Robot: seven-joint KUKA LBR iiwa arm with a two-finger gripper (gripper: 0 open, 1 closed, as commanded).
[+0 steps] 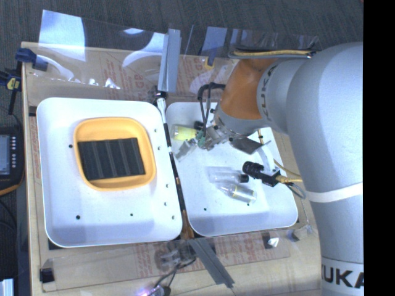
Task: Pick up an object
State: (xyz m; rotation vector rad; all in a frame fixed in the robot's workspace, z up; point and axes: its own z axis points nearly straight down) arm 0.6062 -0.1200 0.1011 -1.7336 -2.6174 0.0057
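My gripper (205, 139) hangs low over the upper left part of the right bin (203, 217), below the orange band of the wrist. A small pale yellow-green object (182, 131) lies just left of it, close to the bin's left wall. Whether the gripper touches that object is hidden by the wrist. A clear plastic tube with a brownish end (239, 192) lies in the middle of the right bin. A clear plastic wrapper (220, 174) rests just above the tube.
The left bin (62, 214) holds a yellow tray with a black ridged insert (112, 155). A narrow ridge (173, 177) divides the two bins. The large grey arm covers the right bin's right side.
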